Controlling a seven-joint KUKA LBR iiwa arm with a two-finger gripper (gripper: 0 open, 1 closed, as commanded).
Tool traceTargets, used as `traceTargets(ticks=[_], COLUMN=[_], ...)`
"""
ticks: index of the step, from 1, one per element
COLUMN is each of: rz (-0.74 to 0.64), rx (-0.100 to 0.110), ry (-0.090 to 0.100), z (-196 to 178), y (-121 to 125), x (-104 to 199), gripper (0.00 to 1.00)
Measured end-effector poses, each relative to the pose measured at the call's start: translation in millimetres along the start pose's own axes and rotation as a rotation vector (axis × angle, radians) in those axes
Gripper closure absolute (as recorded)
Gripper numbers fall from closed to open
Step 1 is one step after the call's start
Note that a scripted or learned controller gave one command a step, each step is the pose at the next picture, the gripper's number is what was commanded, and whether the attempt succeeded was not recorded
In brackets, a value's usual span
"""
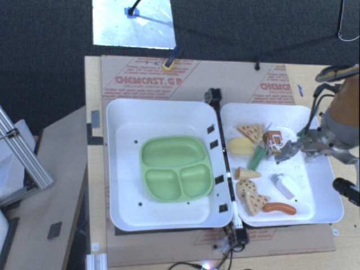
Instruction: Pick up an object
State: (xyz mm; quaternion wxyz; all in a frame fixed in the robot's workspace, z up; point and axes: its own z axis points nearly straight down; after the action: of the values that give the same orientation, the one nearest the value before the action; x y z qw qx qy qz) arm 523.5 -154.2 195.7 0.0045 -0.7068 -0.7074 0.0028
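The right bin point(323, 207) holds several toy foods. There is a waffle wedge point(251, 132), a yellow lump point(241, 146), a green stick point(257, 157) and a brown and orange piece point(273, 139). Nearer the front lie a small tan wedge point(246, 173), waffle pieces point(251, 196), a white block point(284, 186) and a red sausage point(279, 208). My gripper point(288, 151) hangs over the bin's middle, right of the green stick and just below the brown and orange piece. I see nothing held in it.
The left bin point(124, 128) holds a green divided plate point(175, 168). A black hinge strip point(222, 162) runs between the bins. The arm's grey body and orange band point(343, 114) overhang the right bin's right side. A metal rail point(22, 156) stands at far left.
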Motion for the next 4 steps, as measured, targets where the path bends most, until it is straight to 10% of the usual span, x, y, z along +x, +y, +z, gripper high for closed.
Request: traceTargets(ticks=[4], rz=[0.000], rx=[-0.010], ry=[-0.002], z=[112], y=[15], x=[5], gripper=[0.00])
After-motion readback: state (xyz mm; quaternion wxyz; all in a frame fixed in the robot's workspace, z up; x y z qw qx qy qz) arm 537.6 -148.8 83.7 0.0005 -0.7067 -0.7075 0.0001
